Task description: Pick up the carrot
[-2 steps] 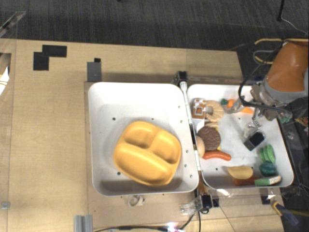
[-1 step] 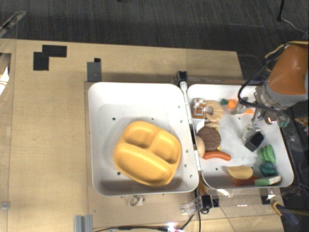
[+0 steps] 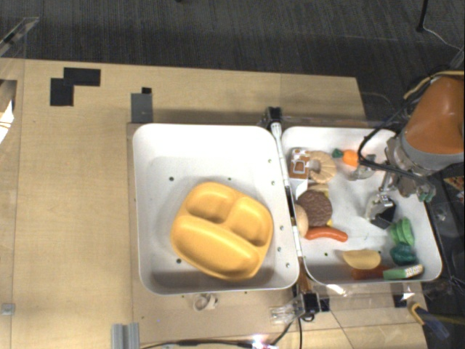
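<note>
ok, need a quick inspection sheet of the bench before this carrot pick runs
Surface: wooden bench bearing left bin and right bin side by side.
Job's things: carrot near the right bin's back, lying apart from the gripper.
Clutter: big yellow bread loaf in left bin; brown patty, orange sausage, green pieces in right bin.
Grippers: gripper low over the right bin, nothing seen between its fingers.
Cables: black cable by the wrist.
Surroundings: dark carpet.
</note>
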`<state>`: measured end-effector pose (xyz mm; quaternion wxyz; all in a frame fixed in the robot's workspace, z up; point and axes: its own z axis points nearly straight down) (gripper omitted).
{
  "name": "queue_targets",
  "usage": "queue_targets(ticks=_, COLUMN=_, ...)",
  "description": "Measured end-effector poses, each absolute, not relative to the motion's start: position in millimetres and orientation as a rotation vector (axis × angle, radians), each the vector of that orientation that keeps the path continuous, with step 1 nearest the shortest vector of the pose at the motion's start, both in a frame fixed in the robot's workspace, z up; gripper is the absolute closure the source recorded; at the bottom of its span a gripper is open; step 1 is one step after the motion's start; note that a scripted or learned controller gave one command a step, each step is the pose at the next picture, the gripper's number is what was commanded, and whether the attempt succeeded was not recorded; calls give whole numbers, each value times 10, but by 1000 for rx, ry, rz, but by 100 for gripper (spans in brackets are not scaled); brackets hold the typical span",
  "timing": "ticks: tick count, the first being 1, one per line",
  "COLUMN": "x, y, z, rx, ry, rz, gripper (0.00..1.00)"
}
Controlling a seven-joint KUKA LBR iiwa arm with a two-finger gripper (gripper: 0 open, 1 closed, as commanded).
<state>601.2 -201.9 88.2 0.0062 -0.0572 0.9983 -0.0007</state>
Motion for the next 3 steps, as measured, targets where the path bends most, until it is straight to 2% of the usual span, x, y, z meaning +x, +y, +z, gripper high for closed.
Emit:
queue_targets(ticks=1, x=6054, y=-2040, z=882, rx=-101, ry=3126, rz=-2, gripper=0)
queue_targets(ticks=2, x=5704, y=-2054, z=888, rx=-270, ry=3116, rz=-5, gripper=0)
queue_targets(ticks=3, x=6384, y=-2057, z=888, rx=-222, ry=3133, rz=-1, gripper=0)
